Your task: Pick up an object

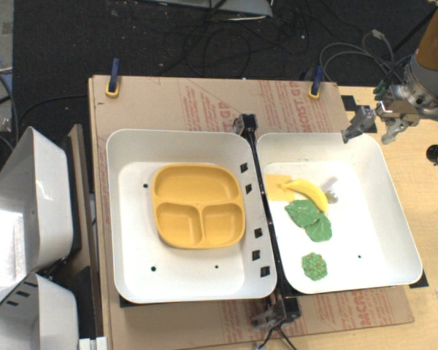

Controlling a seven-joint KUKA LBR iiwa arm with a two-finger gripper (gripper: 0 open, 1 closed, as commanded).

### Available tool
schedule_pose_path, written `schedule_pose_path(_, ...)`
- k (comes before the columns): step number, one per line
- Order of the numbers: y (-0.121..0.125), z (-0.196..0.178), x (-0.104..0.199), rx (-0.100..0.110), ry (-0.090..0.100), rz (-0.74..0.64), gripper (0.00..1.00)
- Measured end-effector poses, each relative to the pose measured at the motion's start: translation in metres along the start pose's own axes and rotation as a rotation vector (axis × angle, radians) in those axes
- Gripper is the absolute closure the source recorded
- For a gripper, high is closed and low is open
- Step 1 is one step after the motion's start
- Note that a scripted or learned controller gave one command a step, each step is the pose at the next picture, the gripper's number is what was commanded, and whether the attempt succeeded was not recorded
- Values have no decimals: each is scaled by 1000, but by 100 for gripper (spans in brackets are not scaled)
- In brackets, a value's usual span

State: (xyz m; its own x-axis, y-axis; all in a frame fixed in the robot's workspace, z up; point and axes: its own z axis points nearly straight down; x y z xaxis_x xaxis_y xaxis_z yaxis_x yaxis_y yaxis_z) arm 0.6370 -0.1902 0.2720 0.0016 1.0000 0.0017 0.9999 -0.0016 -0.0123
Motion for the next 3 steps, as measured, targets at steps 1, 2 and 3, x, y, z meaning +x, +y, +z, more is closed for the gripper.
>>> schedule_pose_path(1,2,-8,1,-13,-2,-3,0)
schedule_pose_path(2,7,55,3,-7,-1,-3,0)
schedule_pose_path(3,4,119,6,-6,-1,-1,0)
